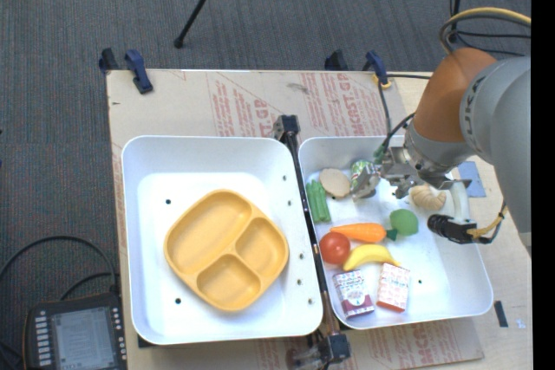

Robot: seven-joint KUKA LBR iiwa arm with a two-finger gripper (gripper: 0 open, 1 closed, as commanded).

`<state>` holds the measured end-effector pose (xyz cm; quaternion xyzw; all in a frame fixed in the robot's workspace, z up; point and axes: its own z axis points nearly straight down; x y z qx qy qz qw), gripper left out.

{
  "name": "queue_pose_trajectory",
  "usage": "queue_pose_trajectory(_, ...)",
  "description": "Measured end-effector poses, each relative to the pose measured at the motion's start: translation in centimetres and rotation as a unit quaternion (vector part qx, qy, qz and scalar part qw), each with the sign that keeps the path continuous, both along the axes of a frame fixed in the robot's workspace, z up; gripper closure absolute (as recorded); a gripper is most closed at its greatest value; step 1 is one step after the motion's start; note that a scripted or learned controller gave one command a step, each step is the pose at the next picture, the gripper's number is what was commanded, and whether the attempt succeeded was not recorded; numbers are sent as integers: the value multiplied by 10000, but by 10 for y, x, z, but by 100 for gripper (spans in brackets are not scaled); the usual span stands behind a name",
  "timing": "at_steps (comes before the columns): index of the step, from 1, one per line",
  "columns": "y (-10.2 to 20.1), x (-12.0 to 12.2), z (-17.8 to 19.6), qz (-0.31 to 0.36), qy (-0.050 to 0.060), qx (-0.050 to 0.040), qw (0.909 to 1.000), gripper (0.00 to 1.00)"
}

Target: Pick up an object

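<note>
The right bin (460, 290) holds several toy foods: a beige round piece (334, 182), a green cucumber (318, 202), an orange carrot (360, 232), a red tomato (335, 247), a yellow banana (371, 256), a green round fruit (403, 223), a tan lumpy piece (427, 197) and two small red-and-white cartons (354, 292) (393, 287). My gripper (368, 178) is low over the bin's far part, just right of the beige round piece and above the carrot. A small greenish, shiny item lies right at its tip.
The left bin (147, 178) holds a yellow three-compartment plate (227, 249). Blue clamps (137, 69) (375, 65) grip the bench's far edge. A black cable connector (447, 227) hangs from the arm over the right bin's right side.
</note>
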<state>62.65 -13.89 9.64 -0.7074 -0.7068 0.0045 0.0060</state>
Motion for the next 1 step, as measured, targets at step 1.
queue_pose_trajectory(1,0,0,9,6,19,7,10000,100)
